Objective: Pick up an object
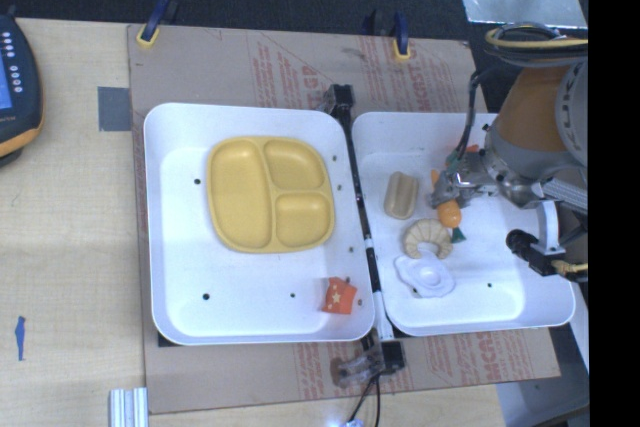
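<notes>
Two white bins sit side by side. Left bin (170,215): orange block (339,296) at near corner, yellow divided plate (270,192) beyond. Right bin (500,305): white fried-egg toy (425,275) nearest, then croissant (429,237), tan bread piece (401,195). Gripper (450,198) stands over small orange carrot-like toy (449,213), touching or just above; finger spacing and grasp unclear, tips hidden against toy.

In the right bin (500,300), the end effector (450,193) hangs over a tight cluster: an orange ball (450,213) touches a croissant (429,238), with a fried egg (424,276) at six o'clock and a tan block (401,195) at nine. Bare floor lies at four o'clock. In the left bin (175,245), a yellow tray (270,192) fills the middle; a red piece (339,296) sits at five o'clock.
</notes>
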`<state>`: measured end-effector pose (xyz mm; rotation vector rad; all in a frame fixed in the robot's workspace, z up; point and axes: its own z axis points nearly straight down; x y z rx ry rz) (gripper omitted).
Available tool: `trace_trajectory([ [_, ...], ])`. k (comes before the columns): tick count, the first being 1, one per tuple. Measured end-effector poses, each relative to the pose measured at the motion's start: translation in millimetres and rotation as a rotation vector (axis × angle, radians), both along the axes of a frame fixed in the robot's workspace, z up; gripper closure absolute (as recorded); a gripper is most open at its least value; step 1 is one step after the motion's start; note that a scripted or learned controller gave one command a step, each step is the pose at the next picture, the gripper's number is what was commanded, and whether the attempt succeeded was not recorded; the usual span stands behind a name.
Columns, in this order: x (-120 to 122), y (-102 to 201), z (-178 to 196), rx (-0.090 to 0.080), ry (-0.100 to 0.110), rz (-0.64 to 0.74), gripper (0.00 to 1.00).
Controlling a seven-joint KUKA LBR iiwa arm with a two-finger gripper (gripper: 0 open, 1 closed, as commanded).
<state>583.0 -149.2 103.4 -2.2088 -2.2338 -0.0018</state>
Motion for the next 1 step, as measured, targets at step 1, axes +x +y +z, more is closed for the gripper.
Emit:
trace_trajectory([
  [1, -7.0, 94.2, 94.3, 0.003, -0.006, 0.002, 1.00],
])
